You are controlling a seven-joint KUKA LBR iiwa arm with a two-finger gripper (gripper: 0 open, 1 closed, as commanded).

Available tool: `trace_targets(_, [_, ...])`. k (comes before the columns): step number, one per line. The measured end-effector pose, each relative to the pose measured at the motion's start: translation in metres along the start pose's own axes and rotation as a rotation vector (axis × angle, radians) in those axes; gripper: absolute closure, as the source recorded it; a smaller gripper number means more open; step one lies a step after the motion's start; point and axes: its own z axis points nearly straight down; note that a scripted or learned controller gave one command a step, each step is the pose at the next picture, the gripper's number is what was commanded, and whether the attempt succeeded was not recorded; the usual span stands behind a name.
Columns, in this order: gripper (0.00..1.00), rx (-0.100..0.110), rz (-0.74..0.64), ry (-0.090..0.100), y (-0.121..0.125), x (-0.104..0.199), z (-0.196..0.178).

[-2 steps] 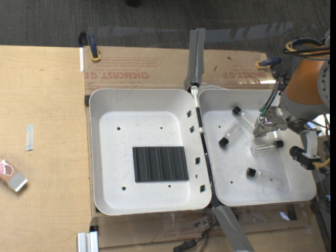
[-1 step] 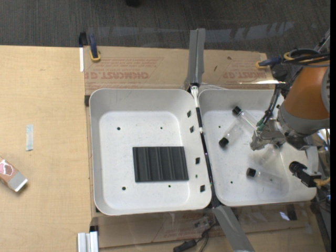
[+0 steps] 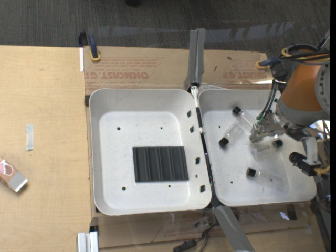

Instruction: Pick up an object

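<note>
Your clear bottles with black caps lie scattered in the right bin, toward its far right corner. The hand sits low among them; you cannot tell its grip. A dark ridged tray lies in the left bin.

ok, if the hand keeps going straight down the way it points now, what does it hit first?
Most likely the clear plastic bottle lying directly under the hand in the right bin. Depth is hard to judge from this slanted view, so it may already be touching it, and could instead reach the bin floor just beside it.
</note>
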Motion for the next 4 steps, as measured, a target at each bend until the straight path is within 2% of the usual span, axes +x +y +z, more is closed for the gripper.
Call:
trace_targets(1, [0.00,0.001,-0.008,0.001,-0.060,-0.013,0.008])
trace_targets(2, [0.00,-0.001,-0.105,-0.001,-0.024,-0.057,-0.099])
trace_targets(3, [0.00,-0.001,-0.161,0.002,-0.027,-0.056,0.008])
trace_targets(4, [1.00,-0.003,-0.158,0.002,-0.027,-0.056,-0.001])
